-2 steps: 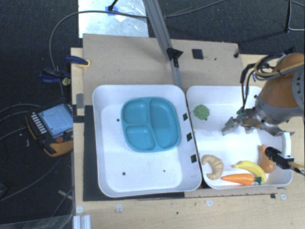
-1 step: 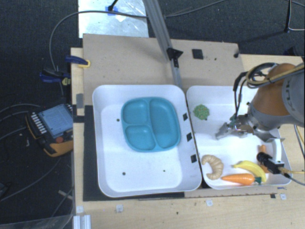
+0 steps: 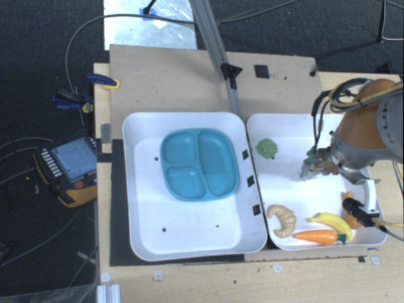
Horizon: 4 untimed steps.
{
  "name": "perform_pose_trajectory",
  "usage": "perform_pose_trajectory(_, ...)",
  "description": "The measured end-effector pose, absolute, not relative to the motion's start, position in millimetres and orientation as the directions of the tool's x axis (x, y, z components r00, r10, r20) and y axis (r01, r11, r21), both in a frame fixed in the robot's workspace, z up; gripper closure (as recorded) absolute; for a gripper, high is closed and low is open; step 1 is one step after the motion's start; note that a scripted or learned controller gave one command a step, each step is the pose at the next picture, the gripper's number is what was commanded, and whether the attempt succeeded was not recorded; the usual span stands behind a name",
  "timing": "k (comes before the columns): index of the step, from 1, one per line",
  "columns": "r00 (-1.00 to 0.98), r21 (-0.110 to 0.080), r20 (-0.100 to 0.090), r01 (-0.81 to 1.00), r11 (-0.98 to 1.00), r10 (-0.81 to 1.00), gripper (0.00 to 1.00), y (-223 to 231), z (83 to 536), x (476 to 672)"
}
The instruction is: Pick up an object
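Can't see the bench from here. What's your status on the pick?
Hand low in right bin, nothing seen in it. Broccoli to its left; croissant, banana, carrot at near edge. Path clear.

The right bin (image 3: 284, 188) has bare floor at its middle. Broccoli (image 3: 266, 148) lies near the far left corner; croissant (image 3: 282, 219), carrot (image 3: 315, 237) and banana (image 3: 329, 221) crowd the near wall.

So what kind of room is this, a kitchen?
Probably a robot lab, not a kitchen. A robot arm reaches over two white bins on a bench, the food looks like toys, such as the carrot, and cables trail across the floor.
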State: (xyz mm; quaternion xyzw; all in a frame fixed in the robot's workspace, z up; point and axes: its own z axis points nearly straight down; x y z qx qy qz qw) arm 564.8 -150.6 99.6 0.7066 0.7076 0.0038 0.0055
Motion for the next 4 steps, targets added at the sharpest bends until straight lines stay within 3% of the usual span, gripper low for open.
perform_pose_trajectory(1, -0.005, 0.008, -0.002, 1.0, 0.005, 1.0, 1.0, -154, 163, 572.3)
perform_pose_trajectory(3, -0.006, 0.006, -0.002, 1.0, 0.006, 1.0, 1.0, -153, 245, 576.1)
perform_pose_trajectory(4, -0.011, 0.001, 0.002, 1.0, 0.011, 1.0, 1.0, -92, 241, 572.9)
